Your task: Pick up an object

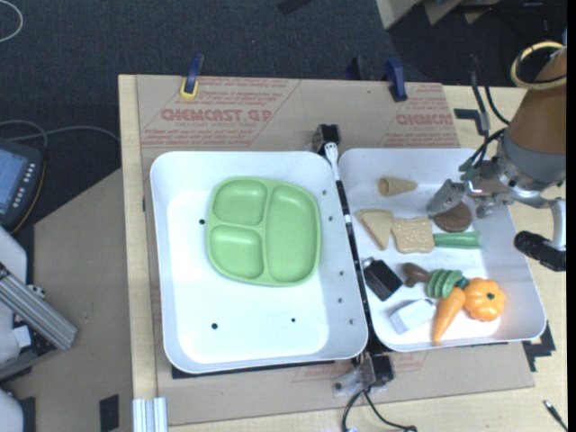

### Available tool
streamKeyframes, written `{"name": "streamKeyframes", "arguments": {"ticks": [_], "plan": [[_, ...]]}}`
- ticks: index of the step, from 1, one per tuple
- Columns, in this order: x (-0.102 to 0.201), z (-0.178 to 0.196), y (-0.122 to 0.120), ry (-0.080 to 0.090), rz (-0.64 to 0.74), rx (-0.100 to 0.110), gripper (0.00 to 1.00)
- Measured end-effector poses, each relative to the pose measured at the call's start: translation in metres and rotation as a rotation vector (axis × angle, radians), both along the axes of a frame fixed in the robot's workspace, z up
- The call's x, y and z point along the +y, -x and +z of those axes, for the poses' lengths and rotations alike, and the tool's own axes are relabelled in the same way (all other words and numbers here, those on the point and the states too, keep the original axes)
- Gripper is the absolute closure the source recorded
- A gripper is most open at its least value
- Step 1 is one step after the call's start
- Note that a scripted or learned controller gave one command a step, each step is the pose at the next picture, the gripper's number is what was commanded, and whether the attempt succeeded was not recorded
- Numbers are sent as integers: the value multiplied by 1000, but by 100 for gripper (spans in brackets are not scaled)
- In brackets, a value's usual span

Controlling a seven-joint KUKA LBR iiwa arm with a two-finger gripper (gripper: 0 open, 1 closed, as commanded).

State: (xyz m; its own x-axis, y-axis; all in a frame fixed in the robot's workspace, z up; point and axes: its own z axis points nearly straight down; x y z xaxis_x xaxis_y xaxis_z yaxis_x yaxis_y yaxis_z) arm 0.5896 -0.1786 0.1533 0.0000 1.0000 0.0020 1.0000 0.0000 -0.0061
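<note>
Your gripper (463,196) hung low over the right bin (531,309), near its far right part, and you could not tell from above how it was set or whether it had anything. Directly beneath it sat a brown round piece (453,218), with a green stick (456,238) just beside that and a slice of toast (413,235) touching the stick's left end. You were probably best off going for the brown piece, since it was nearest. You needed to come straight down and centre on it, because the stick and toast crowded it closely. The carrot (447,314) and orange pumpkin (483,299) lay well apart, near the front edge. The green plate (265,231) sat in the left bin (180,268).
</note>
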Motion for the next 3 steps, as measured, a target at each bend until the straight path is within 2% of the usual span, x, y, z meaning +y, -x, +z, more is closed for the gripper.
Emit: {"name": "streamKeyframes", "arguments": {"ticks": [1,2,3], "plan": [[-7,-61,1,0,0,1,0],[-7,-65,-1,2,1,-7,0],[-6,-53,-3,2,1,-16,100]]}}
